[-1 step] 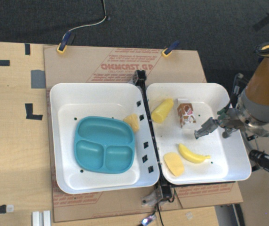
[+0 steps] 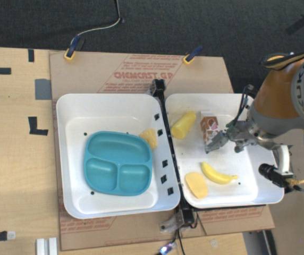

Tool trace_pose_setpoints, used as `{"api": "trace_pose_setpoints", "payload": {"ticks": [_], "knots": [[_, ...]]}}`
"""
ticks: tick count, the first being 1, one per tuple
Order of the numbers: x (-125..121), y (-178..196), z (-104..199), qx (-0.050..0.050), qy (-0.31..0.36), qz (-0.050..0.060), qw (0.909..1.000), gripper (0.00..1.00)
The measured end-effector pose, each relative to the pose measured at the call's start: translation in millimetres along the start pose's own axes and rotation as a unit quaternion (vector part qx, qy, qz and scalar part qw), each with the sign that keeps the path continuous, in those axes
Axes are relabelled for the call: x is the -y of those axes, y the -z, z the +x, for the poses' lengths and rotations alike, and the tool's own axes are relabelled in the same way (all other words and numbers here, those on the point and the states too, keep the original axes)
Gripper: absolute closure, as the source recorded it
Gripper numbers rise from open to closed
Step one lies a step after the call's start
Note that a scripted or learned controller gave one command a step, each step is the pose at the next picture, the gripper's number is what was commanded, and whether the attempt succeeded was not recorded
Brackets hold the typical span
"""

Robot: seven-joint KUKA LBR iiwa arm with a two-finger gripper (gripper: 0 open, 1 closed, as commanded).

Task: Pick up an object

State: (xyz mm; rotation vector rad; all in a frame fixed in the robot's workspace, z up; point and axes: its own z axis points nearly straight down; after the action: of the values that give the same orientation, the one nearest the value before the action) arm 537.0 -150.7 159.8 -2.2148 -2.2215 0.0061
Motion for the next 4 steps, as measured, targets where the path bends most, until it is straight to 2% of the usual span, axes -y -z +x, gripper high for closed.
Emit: {"api": "trace_pose_setpoints", "payload": {"ticks": [1,2,3,4], "knots": [[32,-80,55,0.000,0.000,-0.001,1.0000,0.00],[30,-66,52,0.000,-0.002,-0.002,1.0000,1.00],[-64,31,59,0.002,0.001,-0.010,1.0000,1.00],[-79,35,169,-0.002,0.005,-0.003,1.0000,1.00]]}}
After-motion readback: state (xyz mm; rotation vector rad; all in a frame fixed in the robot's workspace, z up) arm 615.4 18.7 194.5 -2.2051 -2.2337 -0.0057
